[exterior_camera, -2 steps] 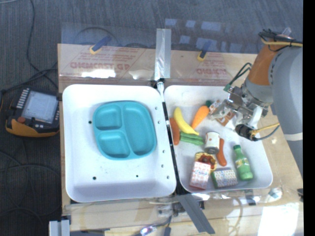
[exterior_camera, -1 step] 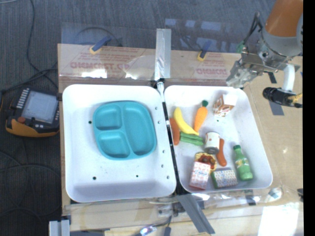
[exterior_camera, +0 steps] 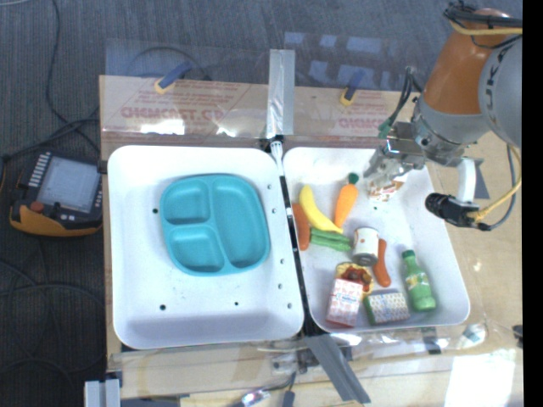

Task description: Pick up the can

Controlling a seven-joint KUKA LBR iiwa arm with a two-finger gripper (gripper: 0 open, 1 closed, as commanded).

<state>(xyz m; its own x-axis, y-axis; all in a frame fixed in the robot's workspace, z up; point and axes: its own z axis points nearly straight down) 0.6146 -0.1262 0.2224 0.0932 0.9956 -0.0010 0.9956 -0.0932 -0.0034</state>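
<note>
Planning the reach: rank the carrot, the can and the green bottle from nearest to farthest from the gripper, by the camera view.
From the gripper, at the right bin's far side:
1. Carrot, just to its left in the picture.
2. Can, mid-bin, nearer the camera.
3. Green bottle, by the bin's near right corner.

teal tray [exterior_camera: 214, 223] in left bin [exterior_camera: 136, 312]; banana [exterior_camera: 316, 213] beside carrot [exterior_camera: 344, 203].

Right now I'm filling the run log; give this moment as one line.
tool: above right bin rear | can: mid-bin, ungrasped | carrot: between them | left bin: blue tray
</note>
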